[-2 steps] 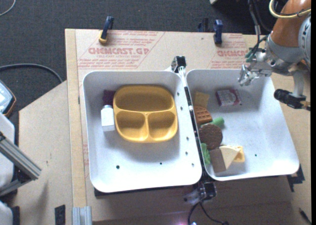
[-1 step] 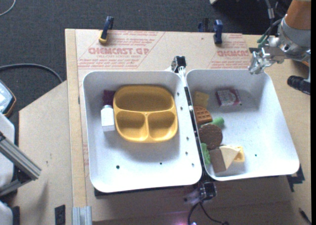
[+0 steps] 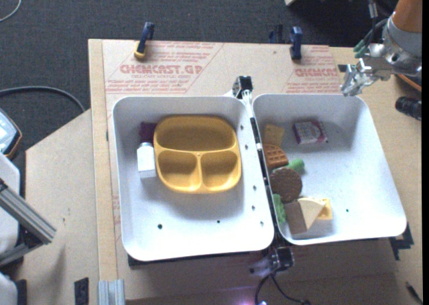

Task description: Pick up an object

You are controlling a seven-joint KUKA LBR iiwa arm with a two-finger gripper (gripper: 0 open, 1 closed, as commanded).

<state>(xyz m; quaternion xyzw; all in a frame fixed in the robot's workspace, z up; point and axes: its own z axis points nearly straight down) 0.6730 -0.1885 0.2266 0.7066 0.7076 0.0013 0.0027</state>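
- Nearest, in the right bin [image 3: 375, 163], toy food lies piled along its left wall: a pale wedge-shaped cheese piece [image 3: 310, 213], a round brown cookie [image 3: 286, 184], a ridged waffle [image 3: 275, 157].
- Farther back in that bin sits a small pink-and-white packet [image 3: 309, 132], apart from the pile.
- The left bin [image 3: 134, 210] holds a smooth yellow three-compartment tray [image 3: 197, 153], a small white carton [image 3: 146, 160] touching its left side.
- Farthest, the metallic gripper [image 3: 352, 84] hangs over the right bin's back-right rim, its fingers apart, grasping nothing.

Two clamps [image 3: 144, 39] on the bench's [image 3: 201, 69] far edge
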